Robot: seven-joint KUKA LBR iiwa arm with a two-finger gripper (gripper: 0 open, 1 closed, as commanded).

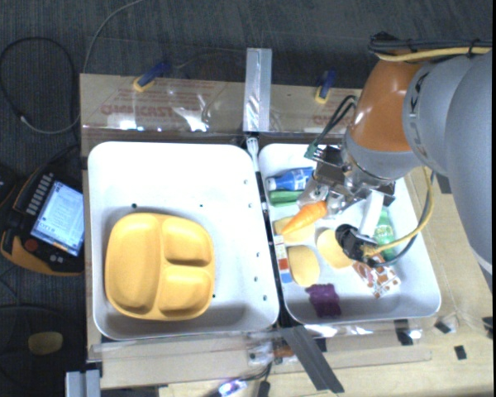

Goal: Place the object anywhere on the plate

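Looks like a robotics lab: grey industrial arm (446, 114) reaching over a desk (190, 106) with two white bins (174, 160), teach pendant (45, 217) lying on dark carpet (50, 23), loose cables (33, 81) trailing around, tape and clamps (151, 75) everywhere.

Yellow divided plate (159, 265), three compartments, rounded corners, lying flat in the left bin's lower-left part, near its front wall. Orange toy carrot (303, 217) with a green tip, lying tilted in the right bin's upper-left part, among other toy pieces, well apart from the plate.
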